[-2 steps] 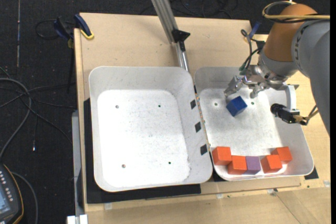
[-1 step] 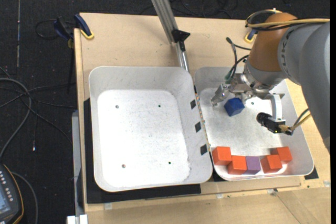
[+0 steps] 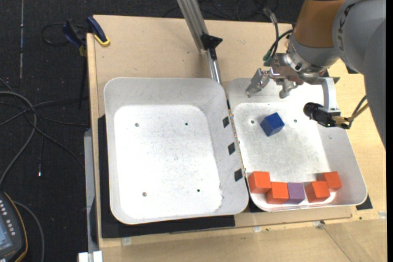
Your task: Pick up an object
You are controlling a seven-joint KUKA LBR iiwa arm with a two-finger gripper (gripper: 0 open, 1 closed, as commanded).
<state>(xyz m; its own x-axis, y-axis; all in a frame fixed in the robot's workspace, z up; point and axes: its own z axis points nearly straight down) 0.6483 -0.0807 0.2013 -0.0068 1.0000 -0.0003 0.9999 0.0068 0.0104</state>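
Note:
A blue block [image 3: 272, 123] lies in the upper part of the right bin [image 3: 344, 156]. Along that bin's near edge sit several orange blocks [image 3: 260, 181] and one purple block [image 3: 296, 192] in a row. My gripper [image 3: 271, 87] hovers above the right bin's far edge, just beyond the blue block. Its two fingers [image 3: 255, 84] are spread apart, with nothing between them.
The left bin [image 3: 123, 95] lies to the left of the right one, sharing a middle rim. A slanted metal pole [image 3: 190, 6] crosses the back of the bench. A black cylinder [image 3: 316, 112] juts from the wrist over the right bin's far right.

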